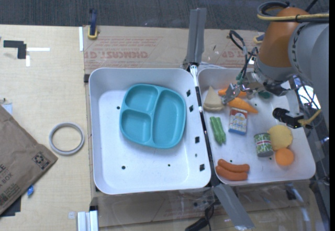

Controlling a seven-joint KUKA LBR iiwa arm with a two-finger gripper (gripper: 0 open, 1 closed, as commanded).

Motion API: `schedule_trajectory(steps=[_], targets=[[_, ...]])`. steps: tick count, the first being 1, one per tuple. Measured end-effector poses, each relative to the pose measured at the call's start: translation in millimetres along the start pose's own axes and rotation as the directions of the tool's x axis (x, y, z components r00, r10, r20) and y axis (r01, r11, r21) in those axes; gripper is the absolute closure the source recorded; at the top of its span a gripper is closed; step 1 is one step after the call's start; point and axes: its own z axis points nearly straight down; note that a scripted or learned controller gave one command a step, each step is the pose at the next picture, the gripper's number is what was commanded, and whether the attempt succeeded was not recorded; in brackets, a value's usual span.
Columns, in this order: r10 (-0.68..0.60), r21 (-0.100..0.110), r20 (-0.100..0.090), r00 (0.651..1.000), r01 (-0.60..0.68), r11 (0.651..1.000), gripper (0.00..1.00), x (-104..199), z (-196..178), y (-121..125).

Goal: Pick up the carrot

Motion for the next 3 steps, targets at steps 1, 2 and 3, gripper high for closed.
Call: schedule_trajectory(steps=[1, 2, 3], targets=[[-0.001, -0.004, -0.010, 1.000, 0.001, 1.000, 1.00, 5.4, -8.6, 2.3], [0.217, 0.004, -0.017, 0.976, -0.217, 0.976, 1.00, 66.0, -87.9, 35.3], [0.217, 0.005, -0.017, 0.976, -0.217, 0.976, 0.00, 66.0, -87.8, 35.3]])
